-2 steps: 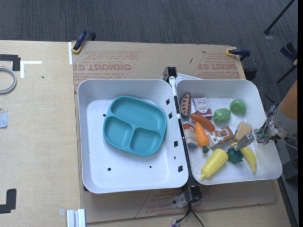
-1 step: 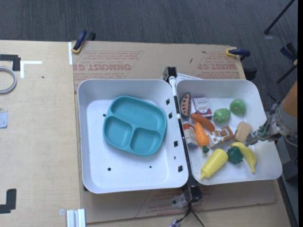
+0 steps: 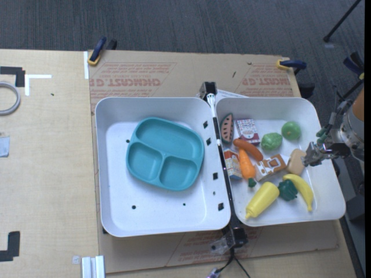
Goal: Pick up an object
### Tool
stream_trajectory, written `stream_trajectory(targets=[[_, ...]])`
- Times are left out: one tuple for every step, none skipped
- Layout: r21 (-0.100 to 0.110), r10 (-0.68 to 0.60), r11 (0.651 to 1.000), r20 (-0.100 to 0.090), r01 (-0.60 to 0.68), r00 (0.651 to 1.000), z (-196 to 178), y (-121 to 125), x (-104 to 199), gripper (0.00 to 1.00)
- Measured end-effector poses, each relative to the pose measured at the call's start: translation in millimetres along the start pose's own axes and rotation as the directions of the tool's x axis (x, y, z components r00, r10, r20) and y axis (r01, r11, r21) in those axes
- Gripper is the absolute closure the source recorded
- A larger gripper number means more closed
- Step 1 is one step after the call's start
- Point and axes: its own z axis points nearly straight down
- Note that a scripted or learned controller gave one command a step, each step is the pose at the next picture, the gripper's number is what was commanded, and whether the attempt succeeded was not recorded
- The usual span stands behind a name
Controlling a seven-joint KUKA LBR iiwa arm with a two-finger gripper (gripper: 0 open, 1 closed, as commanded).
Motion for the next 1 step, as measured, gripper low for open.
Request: stream_trajectory(targets=[[0.0, 0.24, 0.971, 0.001, -0.24, 0.971, -135.9, -7.8, 12.1, 1.0]])
